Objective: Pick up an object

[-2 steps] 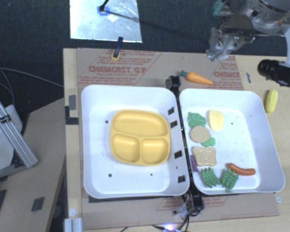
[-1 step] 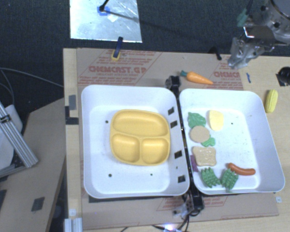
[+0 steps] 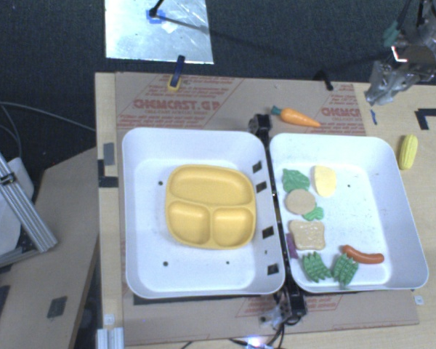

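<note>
Right bin [image 3: 392,195] of toy food [image 3: 309,233], pincer [image 3: 384,93] well apart above, grip state unclear

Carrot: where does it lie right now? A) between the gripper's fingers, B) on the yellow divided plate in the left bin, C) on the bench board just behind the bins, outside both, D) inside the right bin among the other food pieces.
C: the carrot lies on the brown bench board behind the right bin, outside its rim, and apart from the gripper up at the right.
</note>
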Tool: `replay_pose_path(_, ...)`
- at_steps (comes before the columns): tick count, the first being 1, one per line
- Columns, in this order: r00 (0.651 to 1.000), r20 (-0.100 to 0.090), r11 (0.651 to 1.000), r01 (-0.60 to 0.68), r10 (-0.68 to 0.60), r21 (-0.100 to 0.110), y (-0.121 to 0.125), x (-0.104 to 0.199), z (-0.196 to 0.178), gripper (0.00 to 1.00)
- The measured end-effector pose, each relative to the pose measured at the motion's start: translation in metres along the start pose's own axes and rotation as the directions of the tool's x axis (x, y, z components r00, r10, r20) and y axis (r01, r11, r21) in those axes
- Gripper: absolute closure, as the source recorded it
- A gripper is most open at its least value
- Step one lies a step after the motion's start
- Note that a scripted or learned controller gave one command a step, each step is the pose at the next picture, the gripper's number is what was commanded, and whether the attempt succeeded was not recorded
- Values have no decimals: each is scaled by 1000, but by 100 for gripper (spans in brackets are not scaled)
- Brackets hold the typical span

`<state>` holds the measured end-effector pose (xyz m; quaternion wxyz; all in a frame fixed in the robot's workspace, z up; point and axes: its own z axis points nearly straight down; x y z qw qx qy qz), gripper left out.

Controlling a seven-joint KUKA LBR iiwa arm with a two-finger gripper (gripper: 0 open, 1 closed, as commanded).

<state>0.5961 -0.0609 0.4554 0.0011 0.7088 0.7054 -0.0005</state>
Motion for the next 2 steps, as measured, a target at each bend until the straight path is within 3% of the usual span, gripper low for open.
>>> replay_pose_path(1, 1000, 0, 1000, 0, 0, 1, 8, -55, 29, 100)
replay_pose_path(2, 1000, 1, 1000, -3, 3, 2, -8, -134, 74, 100)
